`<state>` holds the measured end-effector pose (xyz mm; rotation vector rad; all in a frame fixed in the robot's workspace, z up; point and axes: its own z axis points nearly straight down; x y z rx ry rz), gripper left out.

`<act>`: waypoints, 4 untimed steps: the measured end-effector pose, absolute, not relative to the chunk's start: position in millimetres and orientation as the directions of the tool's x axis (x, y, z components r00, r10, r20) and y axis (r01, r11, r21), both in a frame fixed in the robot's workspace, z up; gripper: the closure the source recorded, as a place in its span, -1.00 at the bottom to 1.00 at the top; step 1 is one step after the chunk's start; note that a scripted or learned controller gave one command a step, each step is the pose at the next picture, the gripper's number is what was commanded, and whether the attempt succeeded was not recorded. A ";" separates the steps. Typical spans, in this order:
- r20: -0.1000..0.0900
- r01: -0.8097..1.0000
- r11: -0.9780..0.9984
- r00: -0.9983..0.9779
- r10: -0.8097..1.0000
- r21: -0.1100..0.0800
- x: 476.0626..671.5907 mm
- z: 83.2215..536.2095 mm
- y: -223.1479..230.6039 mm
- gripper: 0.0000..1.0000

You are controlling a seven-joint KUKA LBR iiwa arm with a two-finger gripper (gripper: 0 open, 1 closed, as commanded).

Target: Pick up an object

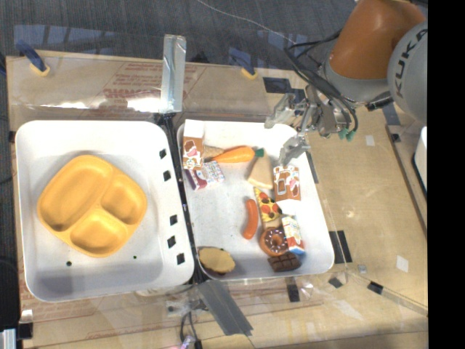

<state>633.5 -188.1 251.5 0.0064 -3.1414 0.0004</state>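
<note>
The right bin [225, 209] holds several toy foods: an orange carrot [234, 154], a red sausage [250, 218], a chocolate donut [275, 241], a brown cookie [216, 260], a tan wedge [259, 170] and a brown-and-white carton [287, 182]. My gripper [286, 131] hangs over the bin's far right corner, just right of the carrot and above the carton. Its fingers [292, 148] stand open with nothing between them.
The left bin [43, 275] holds a yellow divided plate [92, 203]. A tall carton [192, 151] leans at the right bin's far left wall, with a small packet [211, 173] beside it. A chocolate bar [283, 262] and a pizza slice [269, 209] lie near the donut.
</note>
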 end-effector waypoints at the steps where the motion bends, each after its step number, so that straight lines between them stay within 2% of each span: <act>1: 0.003 -0.145 0.989 -0.989 -0.145 0.002 560.4 108.2 -210.1 -1.00; 2: 0.003 -0.205 0.979 -0.979 -0.205 0.004 508.7 90.4 -150.4 -1.00; 3: 0.001 -0.212 0.977 -0.977 -0.212 0.002 510.6 101.3 -149.1 1.00; 4: -0.012 -0.112 0.994 -0.994 -0.112 -0.004 517.2 257.2 -121.8 1.00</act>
